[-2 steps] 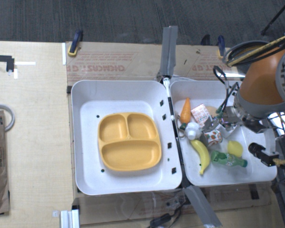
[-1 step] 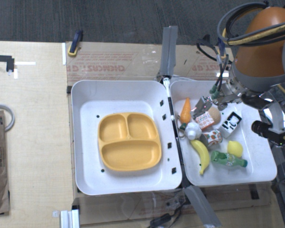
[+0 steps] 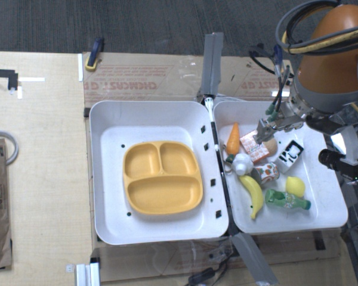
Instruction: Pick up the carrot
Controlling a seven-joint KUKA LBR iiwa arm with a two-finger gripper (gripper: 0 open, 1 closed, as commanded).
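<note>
The orange carrot (image 3: 233,137) lies upright along the left wall of the right bin (image 3: 328,219), thick end toward the front. My gripper (image 3: 267,131) hangs over the middle of that bin, a little to the right of the carrot, above a red and white packet (image 3: 253,148). The fingers point down toward the pile; nothing orange sits between them.
The right bin also holds a banana (image 3: 253,195), a lemon (image 3: 295,186), a green bottle (image 3: 286,201), a white ball (image 3: 243,166), a small can (image 3: 268,172) and a black and white box (image 3: 290,152). A yellow divided plate (image 3: 163,177) lies in the left bin (image 3: 107,177).
</note>
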